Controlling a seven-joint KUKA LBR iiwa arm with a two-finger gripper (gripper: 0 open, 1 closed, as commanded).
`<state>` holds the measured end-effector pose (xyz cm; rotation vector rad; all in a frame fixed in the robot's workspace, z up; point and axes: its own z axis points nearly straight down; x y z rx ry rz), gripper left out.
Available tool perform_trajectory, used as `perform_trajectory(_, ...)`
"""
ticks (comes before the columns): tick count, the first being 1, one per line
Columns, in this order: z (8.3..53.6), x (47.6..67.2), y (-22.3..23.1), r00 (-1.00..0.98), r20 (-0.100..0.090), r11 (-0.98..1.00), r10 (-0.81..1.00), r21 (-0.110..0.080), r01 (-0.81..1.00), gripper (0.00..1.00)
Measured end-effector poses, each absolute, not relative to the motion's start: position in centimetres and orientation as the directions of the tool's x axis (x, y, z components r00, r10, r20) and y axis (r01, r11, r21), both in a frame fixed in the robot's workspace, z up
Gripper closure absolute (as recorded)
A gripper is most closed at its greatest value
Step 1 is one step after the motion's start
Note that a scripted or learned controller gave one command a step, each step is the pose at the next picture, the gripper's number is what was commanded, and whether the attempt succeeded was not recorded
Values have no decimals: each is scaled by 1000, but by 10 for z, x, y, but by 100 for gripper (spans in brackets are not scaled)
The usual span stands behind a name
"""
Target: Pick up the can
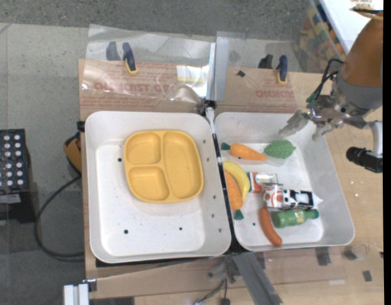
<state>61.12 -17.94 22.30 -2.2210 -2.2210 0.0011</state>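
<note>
**End effector over right bin, can not grasped**

Two white bins side by side on desk. Left bin (106, 234): yellow divided plate (164, 165), centre toward 12 o'clock. Right bin (332, 196): can (272, 193) lying near centre, red and white label, just beside banana (240, 176) at its 9 o'clock and touching black-and-white carton (300, 199) at its 3 o'clock. Green bottle (294, 218) on its side at can's 5 o'clock, red sausage-shaped item (270, 227) at 6 o'clock. Carrot (247, 152) and green leafy item (279, 149) at 12 o'clock of can.

End effector (306, 124) at 2 o'clock corner of right bin, fingers spread apart, nothing between them. Well apart from can, at can's 1 o'clock. Arm (367, 56) entered from 3 o'clock side, orange band above wrist.
</note>
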Motion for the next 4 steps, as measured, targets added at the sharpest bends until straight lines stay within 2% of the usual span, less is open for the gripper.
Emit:
perform_trajectory(1,124,566,-115,39,0,-39,999,-4,999,0)
perform_trajectory(2,93,489,-144,-5,-1,5,1000,0,1000,0)
perform_trajectory(3,103,489,-145,-2,-1,2,1000,-1,1000,100)
perform_trajectory(4,250,502,-87,64,-2,-64,998,-1,998,100)
